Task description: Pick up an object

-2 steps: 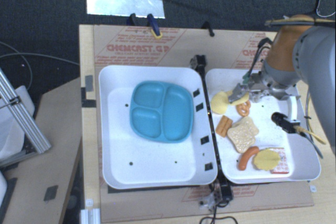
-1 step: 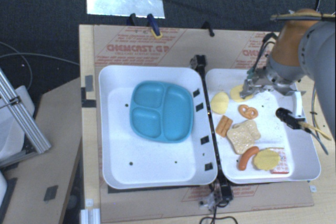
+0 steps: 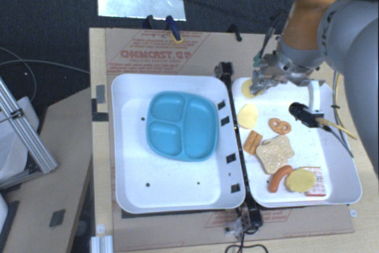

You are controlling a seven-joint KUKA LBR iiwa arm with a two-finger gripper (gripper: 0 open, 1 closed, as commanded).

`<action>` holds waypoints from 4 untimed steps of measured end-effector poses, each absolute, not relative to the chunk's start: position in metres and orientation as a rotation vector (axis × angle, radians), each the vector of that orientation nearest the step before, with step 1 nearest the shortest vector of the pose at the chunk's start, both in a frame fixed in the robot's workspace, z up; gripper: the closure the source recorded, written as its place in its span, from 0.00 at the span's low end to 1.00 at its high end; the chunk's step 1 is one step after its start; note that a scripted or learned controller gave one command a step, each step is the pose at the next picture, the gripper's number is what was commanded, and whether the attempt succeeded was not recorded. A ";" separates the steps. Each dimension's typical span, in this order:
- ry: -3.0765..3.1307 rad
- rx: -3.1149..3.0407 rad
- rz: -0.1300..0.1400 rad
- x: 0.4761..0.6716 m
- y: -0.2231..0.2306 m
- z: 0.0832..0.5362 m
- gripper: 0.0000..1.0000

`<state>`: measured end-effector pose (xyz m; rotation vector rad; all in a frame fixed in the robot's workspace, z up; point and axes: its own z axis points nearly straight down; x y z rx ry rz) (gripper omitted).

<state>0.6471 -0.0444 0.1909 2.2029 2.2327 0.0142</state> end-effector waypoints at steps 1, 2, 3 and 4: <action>2.220 2.213 -0.029 0.668 0.022 0.185 1.00; 2.229 2.214 0.000 0.607 0.072 0.225 1.00; 2.236 2.210 0.009 0.510 0.119 0.296 1.00; 2.223 2.220 0.001 0.507 0.116 0.277 1.00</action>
